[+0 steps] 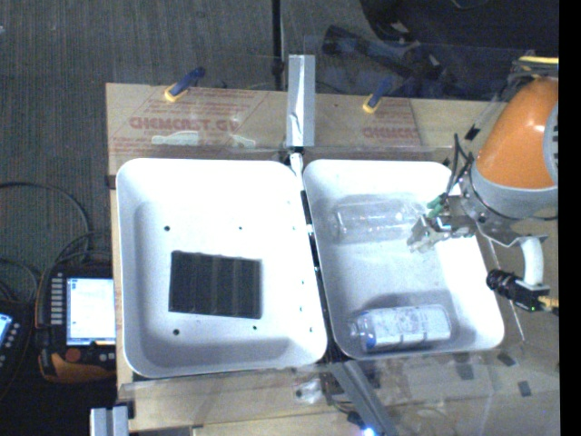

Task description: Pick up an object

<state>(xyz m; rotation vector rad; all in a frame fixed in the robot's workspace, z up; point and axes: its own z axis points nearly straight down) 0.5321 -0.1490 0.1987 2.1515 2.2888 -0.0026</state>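
Dark carpet surrounds a wooden bench (218,121) that carries two shallow white bins side by side. Two clamps, one with a blue handle (183,84) and one at the far middle (374,100), sit along the bench's far edge, and a metal post (299,103) rises between the bins at the far side. A handheld pendant (77,312) with a lit screen lies on the floor left of the bench.

Left bin (141,243): holds one flat black ribbed pad (216,284), lying slightly left of centre, apart from all walls.

Right bin (472,271): holds two clear plastic bottles, both on their sides. The far bottle (372,218) lies in the far half of the bin, long axis running left to right. The near bottle (401,325), with a label, lies along the near wall.

The arm (517,148) enters from the right, orange band uppermost. The gripper (428,230) is over the far-right part of the right bin, just beside the right end of the far bottle. Whether it touches that bottle cannot be told. Nothing is visibly held, and the finger opening cannot be determined from this angle. The near bottle is well apart from the gripper.
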